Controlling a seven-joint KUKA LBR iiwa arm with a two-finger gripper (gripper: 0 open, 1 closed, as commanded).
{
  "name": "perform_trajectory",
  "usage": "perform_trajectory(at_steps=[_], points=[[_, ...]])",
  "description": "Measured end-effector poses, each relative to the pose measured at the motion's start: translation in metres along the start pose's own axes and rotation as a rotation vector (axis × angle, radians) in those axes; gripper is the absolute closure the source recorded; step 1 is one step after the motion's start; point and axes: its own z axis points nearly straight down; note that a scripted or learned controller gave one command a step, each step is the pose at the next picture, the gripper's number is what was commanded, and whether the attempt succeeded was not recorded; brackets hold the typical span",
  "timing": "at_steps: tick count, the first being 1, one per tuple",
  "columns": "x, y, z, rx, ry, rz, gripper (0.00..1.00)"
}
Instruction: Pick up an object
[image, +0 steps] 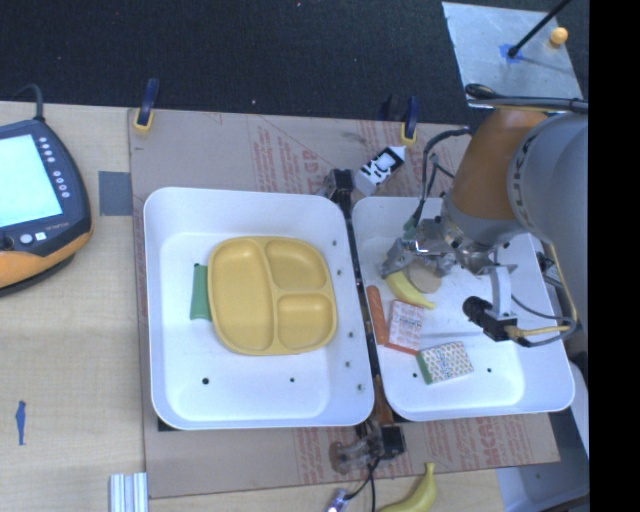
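the banana (409, 290) lay in the right bin (500, 400), toward its upper left part, close to the wall shared with the left bin (170, 300). it lay directly under the gripper (425, 250), just below and a touch left of it in the camera view, so near that its upper end vanished beneath the metal. its long axis ran on a diagonal, from upper left down to lower right, the lower tip pointing toward the bin's middle. a pale round thing (430, 277) sat touching or almost touching the banana's right side, half hidden by the gripper; what it was could not be made out.

whether the gripper was spread or pressed together could not be told, since the wrist and cables covered it from above. nothing was seen pinched in it. by my judgement a straight descent would meet the banana across its narrow width, if the jaws were turned across that diagonal.

further out, a carrot (375, 312) lay along the left wall, long axis nearly up and down. a small packet (405, 325) lay beside it, and a speckled block (445, 362) lower still. the left bin held a yellow tray (272, 295) over a green strip (200, 292). a second banana (415, 493) lay on the bench below the bins.
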Motion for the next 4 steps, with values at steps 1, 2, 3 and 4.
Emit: perform_trajectory(at_steps=[1, 2, 3, 4], points=[[-0.008, 0.000, 0.002, 0.003, -0.001, 0.000, 0.00], [0.002, -0.020, 0.002, 0.007, 0.001, 0.002, 0.00], [-0.006, 0.019, 0.002, 0.004, 0.003, 0.003, 0.00], [-0.006, 0.019, -0.008, 0.006, 0.004, 0.001, 1.00]])
